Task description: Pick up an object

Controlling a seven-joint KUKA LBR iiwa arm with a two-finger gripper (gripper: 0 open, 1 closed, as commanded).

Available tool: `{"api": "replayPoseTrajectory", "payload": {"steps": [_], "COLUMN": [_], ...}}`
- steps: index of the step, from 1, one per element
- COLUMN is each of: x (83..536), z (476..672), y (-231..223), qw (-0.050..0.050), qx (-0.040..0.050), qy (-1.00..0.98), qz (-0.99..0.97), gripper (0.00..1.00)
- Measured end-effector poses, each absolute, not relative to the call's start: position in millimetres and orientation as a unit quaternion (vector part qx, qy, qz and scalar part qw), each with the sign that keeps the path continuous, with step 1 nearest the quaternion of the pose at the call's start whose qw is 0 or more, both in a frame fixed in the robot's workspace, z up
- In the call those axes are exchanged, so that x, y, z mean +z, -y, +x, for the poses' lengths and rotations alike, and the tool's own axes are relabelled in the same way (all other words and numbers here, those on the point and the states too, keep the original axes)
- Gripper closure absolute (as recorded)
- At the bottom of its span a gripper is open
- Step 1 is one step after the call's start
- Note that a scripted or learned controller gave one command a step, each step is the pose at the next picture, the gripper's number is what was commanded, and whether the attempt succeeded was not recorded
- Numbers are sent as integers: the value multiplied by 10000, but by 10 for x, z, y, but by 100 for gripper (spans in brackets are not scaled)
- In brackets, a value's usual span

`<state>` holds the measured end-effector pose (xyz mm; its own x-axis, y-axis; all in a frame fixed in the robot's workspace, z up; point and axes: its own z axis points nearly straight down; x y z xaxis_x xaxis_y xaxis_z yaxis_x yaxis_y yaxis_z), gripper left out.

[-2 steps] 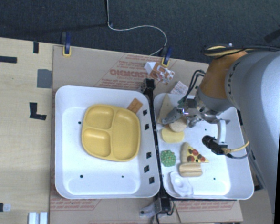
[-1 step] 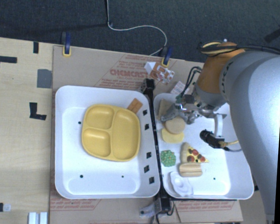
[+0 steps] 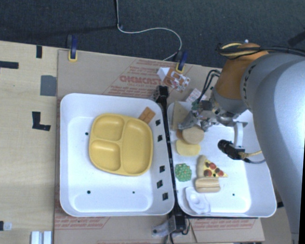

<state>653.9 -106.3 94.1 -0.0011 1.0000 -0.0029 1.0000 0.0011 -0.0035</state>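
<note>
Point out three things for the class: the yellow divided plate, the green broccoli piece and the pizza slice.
yellow divided plate (image 3: 122,144), camera view, on its central ridge.
green broccoli piece (image 3: 183,171), camera view, on the middle of its top.
pizza slice (image 3: 210,168), camera view, on its topped face.

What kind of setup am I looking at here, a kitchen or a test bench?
Most likely a lab test bench for robot picking, not a kitchen: two white bins sit on clamped cardboard, toy food such as a pizza slice lies in the right one, and cables run across the bench.
</note>
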Motion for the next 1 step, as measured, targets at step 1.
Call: {"api": "replayPoseTrajectory", "payload": {"steps": [1], "x": [1903], "z": [5976], "y": [551], "qw": [-7], "qx": [-25], "qy": [7089], "qz": [-7053], "gripper": [100]}}
